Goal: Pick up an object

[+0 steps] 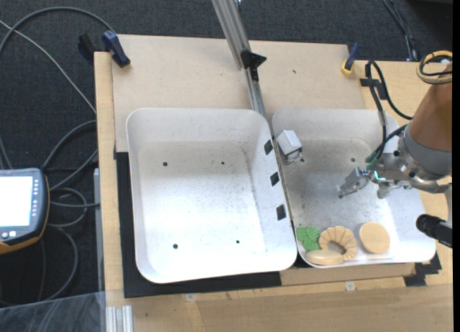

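Two white bins sit side by side on the bench. The arm [435, 118] enters from the right; its gripper [352, 183] hangs over the bare middle floor of the right bin [323, 126], well apart from every wall. Whether the jaws are open or closed cannot be told, and no object shows between them. Three objects lie along the right bin's near edge: a green piece [308, 236] at the left corner, a ridged tan ring [338, 243] just beside it, and a tan disc [374, 238] to the right. The left bin [144, 136] offers open floor throughout.
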Robot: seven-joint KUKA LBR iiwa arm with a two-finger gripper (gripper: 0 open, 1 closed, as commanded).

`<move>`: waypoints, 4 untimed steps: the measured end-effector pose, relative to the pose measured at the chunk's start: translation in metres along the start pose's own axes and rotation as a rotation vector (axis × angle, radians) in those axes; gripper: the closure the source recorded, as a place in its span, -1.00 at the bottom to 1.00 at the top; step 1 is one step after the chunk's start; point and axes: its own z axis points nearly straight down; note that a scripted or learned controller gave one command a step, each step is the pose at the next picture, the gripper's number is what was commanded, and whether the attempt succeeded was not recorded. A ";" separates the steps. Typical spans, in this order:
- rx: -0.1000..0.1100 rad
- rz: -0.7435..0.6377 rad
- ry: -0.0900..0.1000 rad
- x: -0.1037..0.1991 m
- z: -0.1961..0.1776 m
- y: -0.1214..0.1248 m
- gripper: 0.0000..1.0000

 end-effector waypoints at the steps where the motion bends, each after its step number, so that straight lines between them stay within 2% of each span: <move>1: -0.006 -0.001 -0.001 0.000 -0.002 0.001 -1.00; 3: 0.001 -0.001 0.001 0.003 0.095 -0.006 -1.00; 4: -0.007 -0.001 -0.001 0.002 0.081 -0.004 1.00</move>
